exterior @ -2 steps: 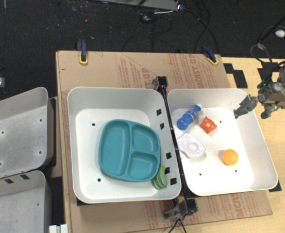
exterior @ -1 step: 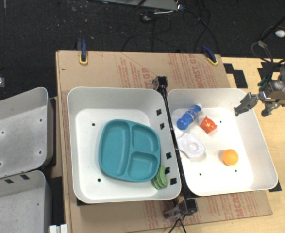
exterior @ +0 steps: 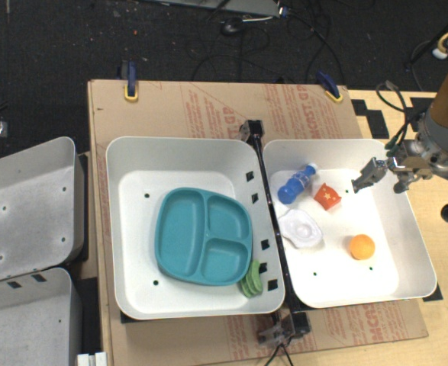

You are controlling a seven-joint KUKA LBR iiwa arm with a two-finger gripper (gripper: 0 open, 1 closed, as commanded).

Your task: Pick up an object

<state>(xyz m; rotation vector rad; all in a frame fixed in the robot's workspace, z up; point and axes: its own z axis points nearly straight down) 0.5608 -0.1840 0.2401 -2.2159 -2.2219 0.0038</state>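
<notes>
Right bin (exterior: pixel 407 227): four things. One round orange ball (exterior: pixel 362 246), one red block (exterior: pixel 328 197), one blue bottle (exterior: pixel 294 184), one clear plastic cup (exterior: pixel 300 229). Gripper (exterior: pixel 370 175) over the bin's upper right, fingers spread, gripping nothing. Left bin (exterior: pixel 132 166): one teal divided tray (exterior: pixel 204 235), one green piece (exterior: pixel 251 280) at its corner.
</notes>
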